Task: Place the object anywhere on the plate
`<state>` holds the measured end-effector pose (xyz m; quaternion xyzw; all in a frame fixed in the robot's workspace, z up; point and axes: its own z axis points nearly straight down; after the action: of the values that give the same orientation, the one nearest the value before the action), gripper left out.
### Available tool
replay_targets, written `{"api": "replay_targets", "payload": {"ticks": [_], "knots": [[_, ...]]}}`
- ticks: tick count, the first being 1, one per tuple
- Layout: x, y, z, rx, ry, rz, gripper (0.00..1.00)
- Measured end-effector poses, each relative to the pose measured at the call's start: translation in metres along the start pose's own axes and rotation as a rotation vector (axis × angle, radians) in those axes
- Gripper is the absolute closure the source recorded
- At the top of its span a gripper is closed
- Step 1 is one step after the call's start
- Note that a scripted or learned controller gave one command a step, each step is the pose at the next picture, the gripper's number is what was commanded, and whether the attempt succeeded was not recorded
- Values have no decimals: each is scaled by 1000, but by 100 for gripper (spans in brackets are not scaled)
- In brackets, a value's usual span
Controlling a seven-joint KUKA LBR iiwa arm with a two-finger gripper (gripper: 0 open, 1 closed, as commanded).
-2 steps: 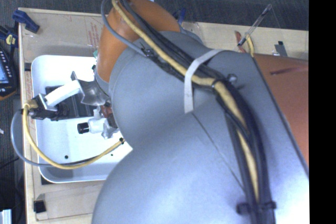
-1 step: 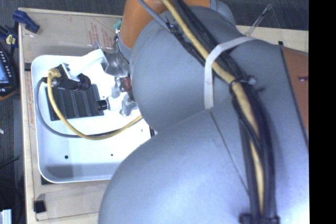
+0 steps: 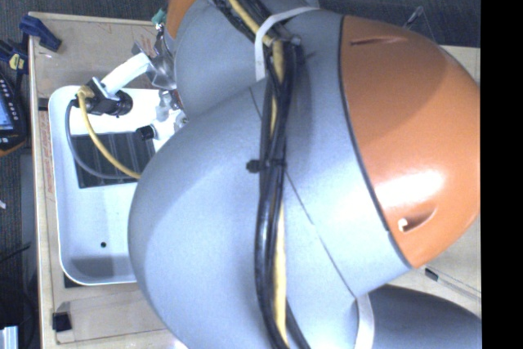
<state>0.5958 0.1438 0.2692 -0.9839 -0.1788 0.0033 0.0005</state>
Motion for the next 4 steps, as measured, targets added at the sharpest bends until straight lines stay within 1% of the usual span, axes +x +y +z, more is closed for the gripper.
{"api": "replay_targets", "payload": {"ticks": [1,2,3,4], "knots": [[-117,-32,65,2,-3,-36,100],[-98,-32,-31,-3,8,92,100],[-31,1,14,-2,1,75,100],[-28,30,-85,2,2,-166,100]]}}
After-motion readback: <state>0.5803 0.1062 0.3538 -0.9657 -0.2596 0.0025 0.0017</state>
